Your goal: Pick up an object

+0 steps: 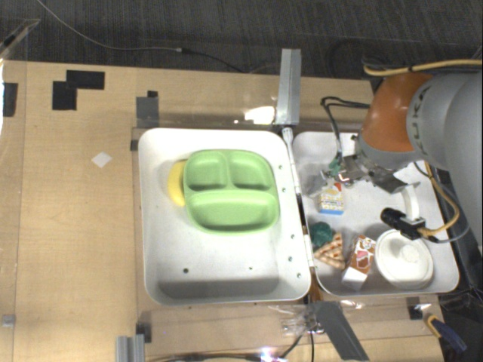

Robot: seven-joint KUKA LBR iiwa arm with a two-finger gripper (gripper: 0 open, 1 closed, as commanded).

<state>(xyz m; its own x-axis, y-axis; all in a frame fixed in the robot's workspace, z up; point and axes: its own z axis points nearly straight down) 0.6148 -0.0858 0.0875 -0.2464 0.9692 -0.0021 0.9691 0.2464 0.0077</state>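
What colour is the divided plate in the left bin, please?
Light green; the divided plate shows clearly in the camera view.

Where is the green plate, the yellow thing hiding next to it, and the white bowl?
Green plate (229,191), camera view: on the rim between its compartments.
Yellow thing (175,185), camera view: on the part peeking out at the plate's left edge.
White bowl (404,258), camera view: on its middle.

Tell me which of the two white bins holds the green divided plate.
The left bin holds the green divided plate; the right bin has small items.
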